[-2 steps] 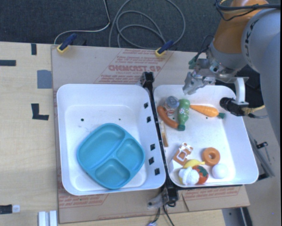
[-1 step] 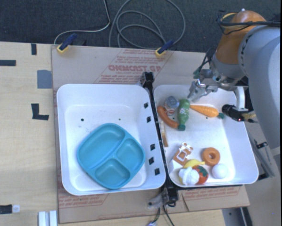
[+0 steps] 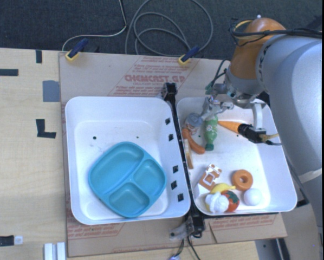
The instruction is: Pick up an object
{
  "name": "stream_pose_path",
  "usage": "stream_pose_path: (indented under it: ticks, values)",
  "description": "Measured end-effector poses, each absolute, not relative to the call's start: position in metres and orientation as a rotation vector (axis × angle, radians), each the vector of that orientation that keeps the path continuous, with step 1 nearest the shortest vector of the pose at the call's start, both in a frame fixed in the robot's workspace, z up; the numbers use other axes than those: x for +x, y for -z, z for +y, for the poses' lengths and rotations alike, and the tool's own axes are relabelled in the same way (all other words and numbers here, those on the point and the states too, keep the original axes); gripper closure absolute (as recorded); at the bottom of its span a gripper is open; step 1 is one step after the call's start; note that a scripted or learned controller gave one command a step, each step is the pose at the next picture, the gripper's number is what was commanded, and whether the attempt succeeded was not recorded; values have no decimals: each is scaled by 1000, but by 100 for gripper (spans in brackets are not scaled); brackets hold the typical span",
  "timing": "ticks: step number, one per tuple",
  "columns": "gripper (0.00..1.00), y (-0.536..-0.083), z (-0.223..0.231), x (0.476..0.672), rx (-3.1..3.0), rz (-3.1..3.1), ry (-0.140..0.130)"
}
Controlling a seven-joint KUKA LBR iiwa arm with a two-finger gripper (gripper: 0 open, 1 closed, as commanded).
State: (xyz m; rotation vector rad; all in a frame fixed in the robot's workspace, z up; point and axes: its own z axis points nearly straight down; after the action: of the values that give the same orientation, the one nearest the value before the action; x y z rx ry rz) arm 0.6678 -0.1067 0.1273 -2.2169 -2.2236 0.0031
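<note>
The camera view looks down on a pale wooden bench with a brown cardboard sheet under two shallow white plastic bins set side by side.

The left bin has smooth, rounded walls and holds a glossy blue tray with rounded corners, moulded into three compartments and lying askew toward the near right.

The right bin holds the small things. At its far left lie a green bottle, slim and smooth, and just beside it, to the left, a curved orange-red piece. A carrot, tapered and orange, lies to the right of the bottle, its tip toward it. Nearer, a blocky white and orange piece sits left of a ring-shaped brown donut. At the near edge a yellow banana touches a round white, red and green toy, and a smooth white ball lies just to the right.

The arm, matt grey with a shiny orange band, reaches in from the right. Its metal tool hangs over the far left of the right bin, just above the bottle top. I cannot tell how wide the tool stands, or whether anything lies between its tips.

Thin cables loop on the dark, rough floor beyond the bench.
</note>
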Motion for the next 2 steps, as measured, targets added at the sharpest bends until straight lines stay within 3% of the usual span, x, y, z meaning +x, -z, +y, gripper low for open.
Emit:
stream_pose_path:
  ticks: [1,2]
  values:
    - [0,-155,-94,626,-2221,-2222,-2]
    - [0,-83,-119,670,-2226,-2226,4]
